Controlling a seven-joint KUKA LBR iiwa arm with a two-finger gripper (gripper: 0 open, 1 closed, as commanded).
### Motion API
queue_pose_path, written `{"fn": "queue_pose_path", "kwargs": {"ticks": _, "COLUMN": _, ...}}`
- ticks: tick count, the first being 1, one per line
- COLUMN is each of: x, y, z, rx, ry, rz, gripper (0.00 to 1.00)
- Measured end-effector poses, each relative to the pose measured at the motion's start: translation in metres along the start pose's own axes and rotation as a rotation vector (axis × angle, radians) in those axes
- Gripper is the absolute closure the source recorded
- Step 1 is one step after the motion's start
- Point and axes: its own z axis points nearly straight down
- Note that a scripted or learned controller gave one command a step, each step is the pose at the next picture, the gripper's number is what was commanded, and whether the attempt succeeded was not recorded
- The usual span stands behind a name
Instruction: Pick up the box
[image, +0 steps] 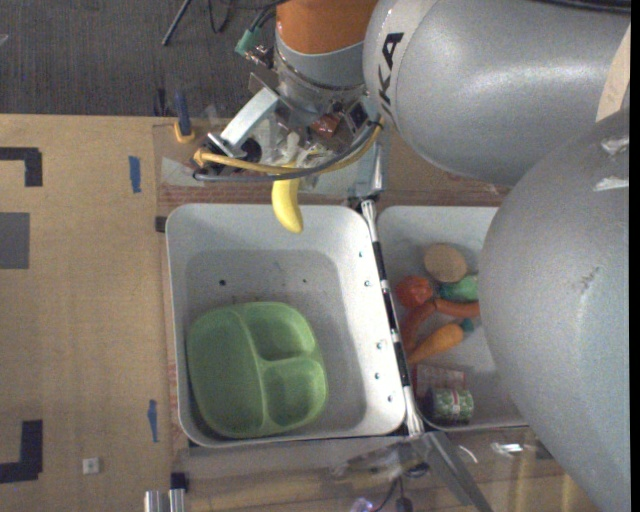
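Observation:
The box (446, 381), small with a pinkish printed top and a green-labelled end, lies at the near end of the right bin (400, 232), partly hidden by the arm. My gripper (287, 165) hangs over the far rim of the left bin (190, 232), well away from the box. It is shut on a yellow banana (287, 207), which dangles from its fingers over the rim.
A green divided plate (258, 368) lies in the left bin's near half. The right bin also holds a tan round disc (445, 264), a red tomato (412, 291), a green vegetable (461, 290) and an orange carrot (438, 342). The arm's grey body covers the right bin's right side.

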Motion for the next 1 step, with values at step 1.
{"fn": "queue_pose_path", "kwargs": {"ticks": 1, "x": 0.0161, "y": 0.0176, "z": 0.0350, "rx": 0.000, "ry": 0.000, "rz": 0.007, "gripper": 1.00}}
